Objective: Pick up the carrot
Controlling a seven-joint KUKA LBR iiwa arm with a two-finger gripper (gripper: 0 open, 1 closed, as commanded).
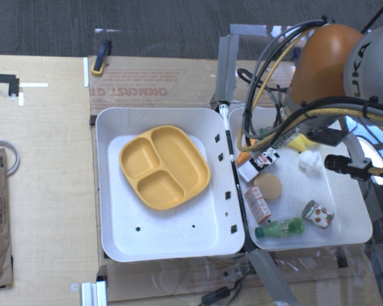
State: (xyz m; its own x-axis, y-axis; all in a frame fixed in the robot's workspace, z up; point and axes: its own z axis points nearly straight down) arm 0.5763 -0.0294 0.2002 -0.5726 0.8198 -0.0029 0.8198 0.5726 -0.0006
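Green bottle (281, 228) at front; carrot (243, 159) just beside end effector (263, 158).

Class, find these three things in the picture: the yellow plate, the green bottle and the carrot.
Plate (172, 148): camera view, floor of its largest compartment.
Bottle (282, 228): camera view, middle of its body.
Carrot (242, 159): camera view, the orange bit visible beneath the cables.

Faded red lettering runs upside down across the flat brown cardboard sheet (154, 81) lying behind the left white bin; it seems to spell "CHEMCAST", though not clearly. The grey robot arm (373, 56) shows the letters "UKA" at the picture's right edge. Print on the small red-and-white packet (257, 204) is too small to read.
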